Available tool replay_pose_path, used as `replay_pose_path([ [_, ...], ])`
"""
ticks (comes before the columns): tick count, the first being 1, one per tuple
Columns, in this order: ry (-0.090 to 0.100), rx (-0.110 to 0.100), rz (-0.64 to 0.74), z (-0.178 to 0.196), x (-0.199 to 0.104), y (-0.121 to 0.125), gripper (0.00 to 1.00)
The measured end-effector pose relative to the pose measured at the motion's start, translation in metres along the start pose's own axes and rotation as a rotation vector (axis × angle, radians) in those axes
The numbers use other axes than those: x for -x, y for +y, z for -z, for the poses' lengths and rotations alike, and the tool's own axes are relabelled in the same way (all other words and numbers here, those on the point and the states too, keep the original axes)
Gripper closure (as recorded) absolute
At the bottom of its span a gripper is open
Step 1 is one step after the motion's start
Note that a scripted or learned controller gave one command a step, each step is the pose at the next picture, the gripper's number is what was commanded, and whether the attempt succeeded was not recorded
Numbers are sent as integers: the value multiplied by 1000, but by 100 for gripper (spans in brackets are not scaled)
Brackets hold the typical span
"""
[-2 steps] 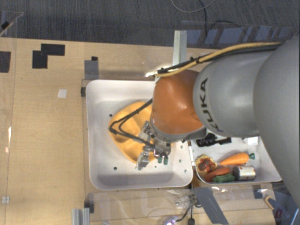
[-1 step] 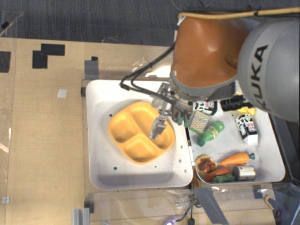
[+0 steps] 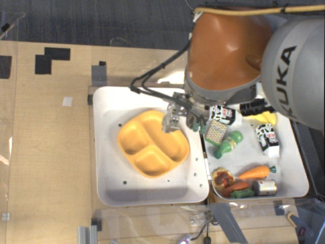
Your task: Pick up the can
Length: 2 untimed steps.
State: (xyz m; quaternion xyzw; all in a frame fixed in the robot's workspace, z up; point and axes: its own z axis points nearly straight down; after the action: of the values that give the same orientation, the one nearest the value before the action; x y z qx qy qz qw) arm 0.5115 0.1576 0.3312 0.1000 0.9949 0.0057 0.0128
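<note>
— Silver can lying on its side, well right of and nearer the camera than the gripper; carrot just beside it. Likely to roll, or to snag the carrot.

— Fingers spread or pressed together? Cannot tell; hovering over the yellow divided tray.

— Underneath: white bin, pale wooden bench, dark carpet beyond.

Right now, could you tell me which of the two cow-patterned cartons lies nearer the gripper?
The cow-patterned carton beside the gripper; the other carton lies further right.
</note>
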Motion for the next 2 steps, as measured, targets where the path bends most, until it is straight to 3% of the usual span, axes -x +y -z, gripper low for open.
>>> replay_pose_path([
  [1,20,-8,129,-126,-33,27,100],
  [2,12,-7,-61,58,-19,2,100],
])
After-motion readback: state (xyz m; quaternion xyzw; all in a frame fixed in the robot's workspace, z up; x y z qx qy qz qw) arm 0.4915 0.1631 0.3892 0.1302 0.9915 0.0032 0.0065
